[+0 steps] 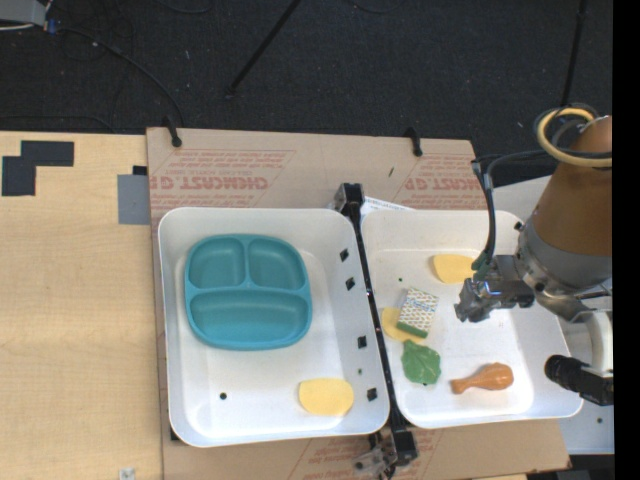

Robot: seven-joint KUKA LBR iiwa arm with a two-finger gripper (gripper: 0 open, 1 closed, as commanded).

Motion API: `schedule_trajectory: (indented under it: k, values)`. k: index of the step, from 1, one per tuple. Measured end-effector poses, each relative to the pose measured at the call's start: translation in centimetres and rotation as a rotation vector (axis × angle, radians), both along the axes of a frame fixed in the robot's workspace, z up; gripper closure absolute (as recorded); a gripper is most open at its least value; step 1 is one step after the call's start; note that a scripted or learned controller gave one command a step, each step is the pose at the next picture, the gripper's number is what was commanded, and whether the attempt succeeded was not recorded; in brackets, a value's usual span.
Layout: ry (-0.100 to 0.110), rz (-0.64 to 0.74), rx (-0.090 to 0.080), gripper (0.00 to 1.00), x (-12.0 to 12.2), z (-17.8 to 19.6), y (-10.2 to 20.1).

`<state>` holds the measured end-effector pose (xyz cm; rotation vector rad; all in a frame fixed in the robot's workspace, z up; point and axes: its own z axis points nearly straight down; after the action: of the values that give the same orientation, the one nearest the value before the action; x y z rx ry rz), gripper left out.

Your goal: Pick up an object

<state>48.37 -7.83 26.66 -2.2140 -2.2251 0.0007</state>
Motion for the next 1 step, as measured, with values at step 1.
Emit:
schedule_trajectory:
  k: [1]
  values:
    - [0.001, -0.002, -0.001, 1.0, 1.56, -0.8, 4.02]
